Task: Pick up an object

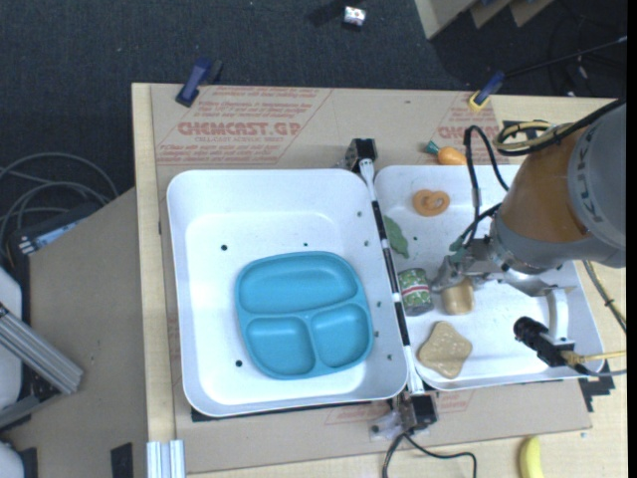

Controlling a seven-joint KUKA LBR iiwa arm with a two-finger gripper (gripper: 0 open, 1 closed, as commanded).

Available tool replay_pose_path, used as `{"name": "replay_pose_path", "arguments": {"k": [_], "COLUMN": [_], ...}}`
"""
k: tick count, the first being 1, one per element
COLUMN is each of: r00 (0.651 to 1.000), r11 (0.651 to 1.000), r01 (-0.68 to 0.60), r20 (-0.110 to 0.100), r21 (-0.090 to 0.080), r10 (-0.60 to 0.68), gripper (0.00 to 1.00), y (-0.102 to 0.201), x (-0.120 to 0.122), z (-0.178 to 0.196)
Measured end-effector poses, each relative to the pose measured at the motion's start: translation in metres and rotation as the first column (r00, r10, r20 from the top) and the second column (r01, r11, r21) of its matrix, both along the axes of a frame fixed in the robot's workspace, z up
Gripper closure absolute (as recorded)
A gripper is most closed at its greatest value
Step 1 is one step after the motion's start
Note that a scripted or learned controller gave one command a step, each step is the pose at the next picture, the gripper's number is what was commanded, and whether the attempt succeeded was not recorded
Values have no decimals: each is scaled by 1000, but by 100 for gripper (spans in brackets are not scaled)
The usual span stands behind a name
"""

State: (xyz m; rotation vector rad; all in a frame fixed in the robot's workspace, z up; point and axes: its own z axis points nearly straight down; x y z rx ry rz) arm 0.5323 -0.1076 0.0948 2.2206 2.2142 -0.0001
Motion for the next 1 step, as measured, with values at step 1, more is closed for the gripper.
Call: {"name": "replay_pose_path", "arguments": {"k": [1], "r00": [1000], "r11": [1000], "r01": [-4], "r20": [-4], "r21": [5], "r10": [4], "gripper": [100], "y": [63], "x": [-50], "z": [97]}}
